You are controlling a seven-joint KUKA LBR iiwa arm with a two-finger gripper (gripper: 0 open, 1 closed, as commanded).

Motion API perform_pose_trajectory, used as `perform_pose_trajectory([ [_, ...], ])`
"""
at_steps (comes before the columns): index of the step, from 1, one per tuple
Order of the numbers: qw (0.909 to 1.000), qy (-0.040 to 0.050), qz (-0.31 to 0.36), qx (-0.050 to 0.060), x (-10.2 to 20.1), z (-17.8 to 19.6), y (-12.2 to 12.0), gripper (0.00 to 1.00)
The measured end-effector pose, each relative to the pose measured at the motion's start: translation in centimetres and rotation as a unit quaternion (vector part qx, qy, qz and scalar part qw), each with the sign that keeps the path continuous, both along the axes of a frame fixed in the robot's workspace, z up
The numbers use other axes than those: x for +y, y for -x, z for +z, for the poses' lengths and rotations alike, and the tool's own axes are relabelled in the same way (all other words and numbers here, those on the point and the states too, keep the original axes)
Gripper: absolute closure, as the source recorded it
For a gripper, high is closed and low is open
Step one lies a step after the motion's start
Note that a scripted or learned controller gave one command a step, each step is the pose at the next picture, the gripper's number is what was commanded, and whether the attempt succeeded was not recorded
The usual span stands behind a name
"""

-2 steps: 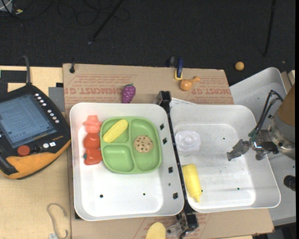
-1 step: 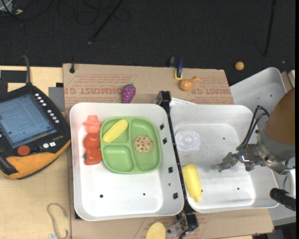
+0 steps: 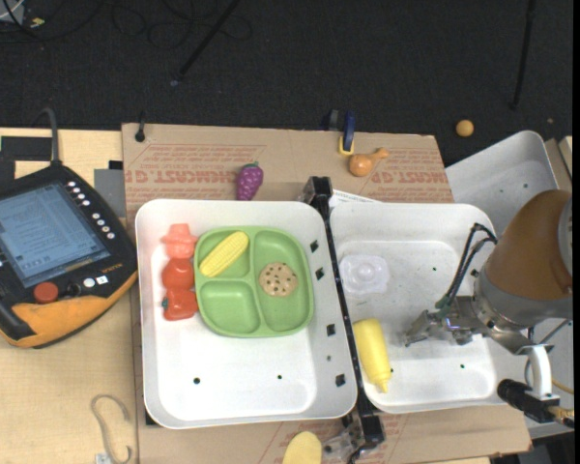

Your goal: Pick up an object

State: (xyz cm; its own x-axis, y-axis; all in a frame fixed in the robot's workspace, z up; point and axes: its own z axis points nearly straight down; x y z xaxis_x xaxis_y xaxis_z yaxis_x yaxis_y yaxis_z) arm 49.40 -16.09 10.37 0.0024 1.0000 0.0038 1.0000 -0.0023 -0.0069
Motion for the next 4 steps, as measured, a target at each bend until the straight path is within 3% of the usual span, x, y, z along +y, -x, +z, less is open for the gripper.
perform_pose_trajectory([
  [1,1.0000,0.0013,0.001,-0.002,0.1,-1.7,0.0,0.00],
  [2,1.0000,0.0012,-0.003,-0.003,0.0,-0.5,0.0,1.00],
  [4,1.0000,0.0019,0.001,-0.004,0.3,8.2,0.5,1.00],
])
